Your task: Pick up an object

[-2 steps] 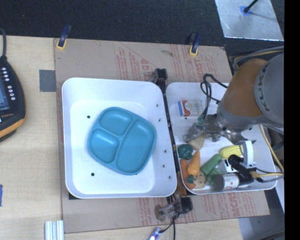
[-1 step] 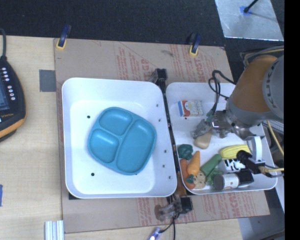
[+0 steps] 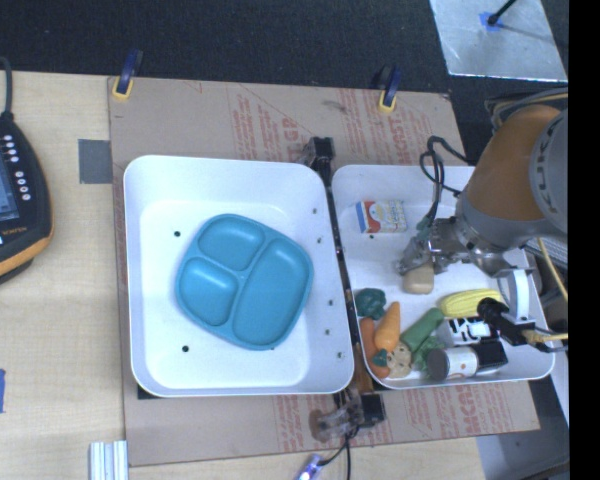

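Observation:
My gripper (image 3: 418, 259) reaches down into the right bin (image 3: 442, 180) from the right, below the grey and orange arm (image 3: 510, 183). Just beneath its tip lies a small beige lump (image 3: 418, 282), touching it or nearly so. Along the bin's near side lie a yellow banana-like piece (image 3: 468, 302), an orange carrot (image 3: 388, 325), a dark green lump (image 3: 368, 299), a green pickle shape (image 3: 421, 330) and a small bottle (image 3: 460, 362). A little white carton (image 3: 380, 216) lies at the bin's far left.
The left bin (image 3: 150, 208) holds a blue divided plate (image 3: 244, 281). A black and orange control pendant (image 3: 8, 198) lies on the bench at the far left. Cables (image 3: 436, 173) hang by the arm over the right bin.

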`<state>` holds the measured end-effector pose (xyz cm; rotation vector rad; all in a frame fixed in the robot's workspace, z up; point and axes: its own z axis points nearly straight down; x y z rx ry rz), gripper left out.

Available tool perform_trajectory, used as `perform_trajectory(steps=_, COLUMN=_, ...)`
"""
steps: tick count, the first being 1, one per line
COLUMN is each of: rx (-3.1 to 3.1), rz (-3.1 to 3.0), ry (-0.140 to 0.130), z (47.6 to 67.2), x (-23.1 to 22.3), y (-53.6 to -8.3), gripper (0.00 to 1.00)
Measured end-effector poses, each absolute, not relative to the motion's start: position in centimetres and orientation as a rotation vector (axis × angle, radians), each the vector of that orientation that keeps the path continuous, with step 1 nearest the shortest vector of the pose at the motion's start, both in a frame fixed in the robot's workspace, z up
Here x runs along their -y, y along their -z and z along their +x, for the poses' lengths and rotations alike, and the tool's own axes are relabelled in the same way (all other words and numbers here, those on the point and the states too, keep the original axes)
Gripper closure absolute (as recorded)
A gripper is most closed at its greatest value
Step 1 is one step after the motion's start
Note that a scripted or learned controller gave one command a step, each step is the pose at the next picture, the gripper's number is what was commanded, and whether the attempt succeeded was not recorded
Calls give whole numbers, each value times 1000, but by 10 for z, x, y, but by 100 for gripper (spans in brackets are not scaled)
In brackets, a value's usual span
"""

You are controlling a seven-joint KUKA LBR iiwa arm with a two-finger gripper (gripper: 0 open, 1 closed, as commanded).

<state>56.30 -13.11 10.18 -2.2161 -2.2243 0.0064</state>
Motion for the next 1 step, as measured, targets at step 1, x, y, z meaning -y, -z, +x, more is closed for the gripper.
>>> perform_trajectory(steps=1, rx=2228, rz=-2213, ry=-3, z=521, x=63, y=-192, gripper=100)
